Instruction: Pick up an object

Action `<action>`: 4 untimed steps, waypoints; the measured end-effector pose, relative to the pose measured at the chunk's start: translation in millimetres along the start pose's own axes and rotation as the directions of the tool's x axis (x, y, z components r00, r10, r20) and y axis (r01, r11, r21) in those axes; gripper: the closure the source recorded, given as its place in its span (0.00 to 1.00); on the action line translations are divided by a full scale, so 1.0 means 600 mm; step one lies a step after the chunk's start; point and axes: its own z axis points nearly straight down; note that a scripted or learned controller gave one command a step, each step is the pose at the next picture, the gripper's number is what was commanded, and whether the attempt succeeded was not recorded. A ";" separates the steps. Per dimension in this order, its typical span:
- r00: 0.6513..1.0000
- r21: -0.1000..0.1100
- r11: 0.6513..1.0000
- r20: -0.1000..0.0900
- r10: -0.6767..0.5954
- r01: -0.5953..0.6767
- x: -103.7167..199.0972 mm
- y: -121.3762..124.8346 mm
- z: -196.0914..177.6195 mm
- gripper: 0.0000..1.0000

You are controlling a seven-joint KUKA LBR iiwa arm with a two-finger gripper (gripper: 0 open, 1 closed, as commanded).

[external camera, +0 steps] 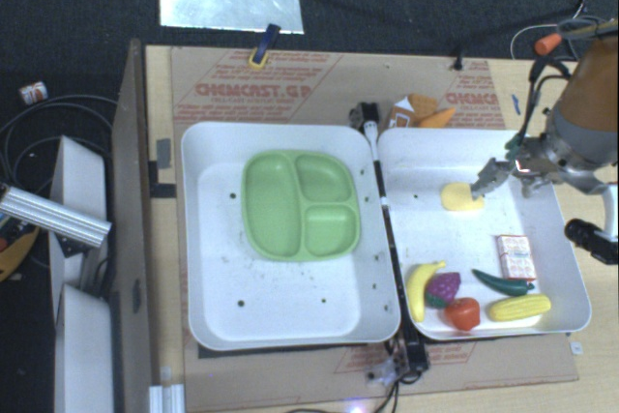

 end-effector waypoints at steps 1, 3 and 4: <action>1.000 0.003 1.000 -0.002 0.000 0.000 -0.032 0.061 0.212 0.00; 1.000 0.000 1.000 -0.001 -0.007 0.007 0.029 0.081 0.197 0.00; 1.000 -0.007 1.000 0.002 -0.002 0.002 -0.006 0.110 0.097 0.00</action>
